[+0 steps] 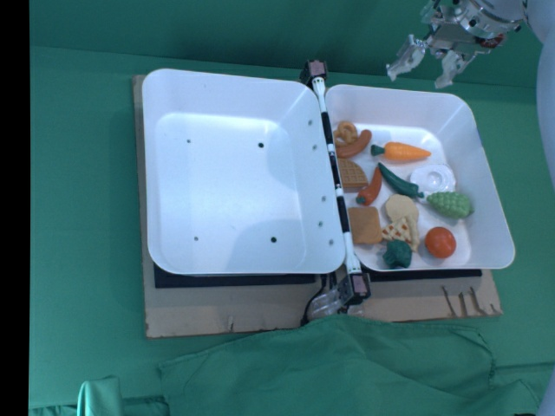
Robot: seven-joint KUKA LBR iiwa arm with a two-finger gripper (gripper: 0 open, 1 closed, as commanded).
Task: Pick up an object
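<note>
Open and holding nothing, the gripper (427, 63) hangs at about one o'clock in the camera view, above the far rim of the right bin (486, 159) — its two pale fingers (403, 61) spread well apart, with green backdrop between them. Below it the right bin holds a crowd of toy foods: a carrot (405, 152) toward twelve o'clock of the bin, a sausage (354, 144) and a pretzel (346, 131) at about eleven, a fried egg (433, 178) and a bunch of green grapes (449, 204) at three, a green pepper (397, 181) near the middle, and a tomato (440, 242) with a broccoli floret (397, 254) at five to six o'clock. A waffle square (364, 225) lies at seven, beside a pie slice (400, 230). The left bin (230, 180) sits at nine o'clock of the right one, their rims touching along a black-and-white bar (334, 176). Both rest on a cardboard sheet (225, 315) over green cloth (78, 189).
</note>
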